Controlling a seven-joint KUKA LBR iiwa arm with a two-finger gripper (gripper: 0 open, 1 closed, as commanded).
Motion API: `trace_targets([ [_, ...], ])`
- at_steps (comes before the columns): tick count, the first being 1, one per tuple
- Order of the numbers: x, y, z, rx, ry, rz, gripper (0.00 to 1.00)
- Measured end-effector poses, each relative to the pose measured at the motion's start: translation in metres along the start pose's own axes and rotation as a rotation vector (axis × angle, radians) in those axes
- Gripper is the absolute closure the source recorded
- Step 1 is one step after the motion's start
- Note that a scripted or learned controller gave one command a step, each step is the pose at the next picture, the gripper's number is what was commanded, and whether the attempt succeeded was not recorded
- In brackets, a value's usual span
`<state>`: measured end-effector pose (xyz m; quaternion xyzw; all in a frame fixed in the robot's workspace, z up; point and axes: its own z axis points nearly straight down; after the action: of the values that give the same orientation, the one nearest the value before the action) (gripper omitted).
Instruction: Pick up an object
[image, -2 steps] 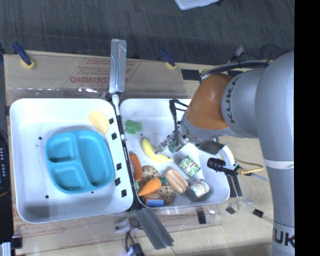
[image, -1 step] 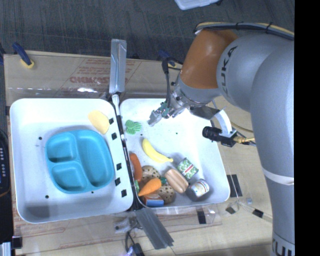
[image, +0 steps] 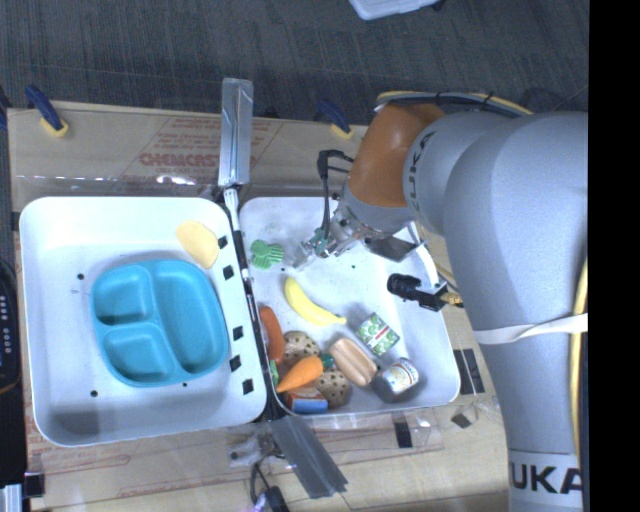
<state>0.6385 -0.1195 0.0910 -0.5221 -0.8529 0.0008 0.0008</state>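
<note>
My gripper (image: 322, 243) hangs low over the far part of the right bin (image: 440, 350), below the orange wrist band. A small green toy (image: 266, 254) lies just to its left, and a yellow banana (image: 310, 303) lies just in front of it. Nothing can be seen in the gripper. Toward the bin's near side lie an orange carrot (image: 300, 373), a reddish-orange piece (image: 271, 333), a sausage-like toy (image: 352, 360), a green and white box (image: 377, 333), a small can (image: 398, 377) and a blue piece (image: 310, 405).
The left bin (image: 40, 300) holds a blue divided tray (image: 160, 322) and a pale yellow piece (image: 198, 242) near the divider. The grey arm (image: 500, 220) covers the right bin's right side. A round brown piece (image: 298, 347) lies under the carrot.
</note>
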Motion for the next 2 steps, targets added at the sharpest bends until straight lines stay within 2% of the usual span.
trace_targets([
  [1, 0.000, 0.002, -0.012, -0.002, -0.002, -0.005, 1.00],
  [2, -0.016, -0.058, 0.000, 0.001, 0.000, -0.085, 1.00],
])
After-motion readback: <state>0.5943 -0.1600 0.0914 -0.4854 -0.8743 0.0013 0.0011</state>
